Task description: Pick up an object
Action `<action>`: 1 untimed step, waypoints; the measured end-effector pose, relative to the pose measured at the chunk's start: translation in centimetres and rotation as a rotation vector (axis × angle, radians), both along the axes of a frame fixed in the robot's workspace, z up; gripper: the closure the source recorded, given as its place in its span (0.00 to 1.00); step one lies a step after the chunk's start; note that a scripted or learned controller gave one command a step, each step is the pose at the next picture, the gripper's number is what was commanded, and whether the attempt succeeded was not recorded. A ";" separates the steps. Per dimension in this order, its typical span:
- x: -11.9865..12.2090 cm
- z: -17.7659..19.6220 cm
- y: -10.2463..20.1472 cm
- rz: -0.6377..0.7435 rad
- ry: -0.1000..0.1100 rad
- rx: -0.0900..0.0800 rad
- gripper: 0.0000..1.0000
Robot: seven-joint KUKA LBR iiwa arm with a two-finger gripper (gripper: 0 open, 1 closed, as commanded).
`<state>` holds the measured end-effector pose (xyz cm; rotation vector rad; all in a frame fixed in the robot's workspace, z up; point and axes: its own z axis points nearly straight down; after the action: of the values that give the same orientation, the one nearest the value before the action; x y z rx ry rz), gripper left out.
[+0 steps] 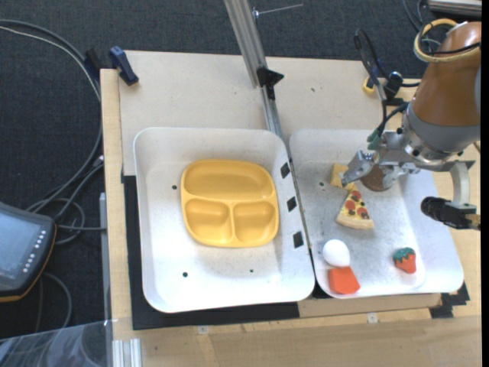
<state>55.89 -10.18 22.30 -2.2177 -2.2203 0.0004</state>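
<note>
In the right bin [439, 235] lie a pizza slice [355, 209], a white egg [335, 251], an orange block [344, 280], a strawberry [405, 259] and a small yellow piece [338, 176]. My gripper [377, 170] hangs low over the bin's far part, just right of the yellow piece and above the pizza slice. A round brown object [374, 180] sits directly under it, partly hidden by the wrist. Whether the brown object is held is unclear from this angle.
The left bin [153, 205] carries a yellow divided plate [229, 202]. A metal pole [244, 21] slants down to the seam between the bins. A black part of the arm [451, 211] overhangs the right bin's right edge.
</note>
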 end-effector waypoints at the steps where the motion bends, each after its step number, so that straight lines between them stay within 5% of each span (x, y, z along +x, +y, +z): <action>1: 0.0 0.0 0.0 0.000 -0.001 0.000 0.00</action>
<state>55.90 -10.19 22.30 -2.2188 -2.2204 -0.0004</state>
